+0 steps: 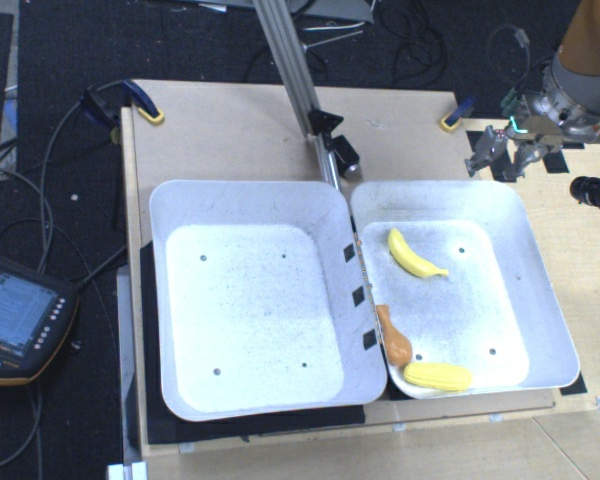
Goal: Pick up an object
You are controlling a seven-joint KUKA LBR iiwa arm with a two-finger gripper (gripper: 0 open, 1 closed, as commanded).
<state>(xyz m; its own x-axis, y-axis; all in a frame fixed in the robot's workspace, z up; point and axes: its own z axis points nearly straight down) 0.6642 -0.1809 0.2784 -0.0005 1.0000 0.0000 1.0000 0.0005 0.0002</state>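
A yellow banana [415,255] lies in the right bin [520,268], toward its back left. An orange-brown spoon-like piece [393,340] rests against that bin's left wall near the front. Just in front of it a yellow corn cob [438,376] sits at the bin's front rim. My gripper [502,154] hangs above the bench behind the right bin's back right corner, well away from all three objects. Its dark fingers [483,155] are spread apart with nothing between them.
The left bin [180,298] lies beside the right one, with black clips along the shared wall. A slanted metal pole [290,53] rises from between the bins at the back. Yellow clamps sit at the bench's back corners. A teach pendant [15,318] lies on the floor at the left.
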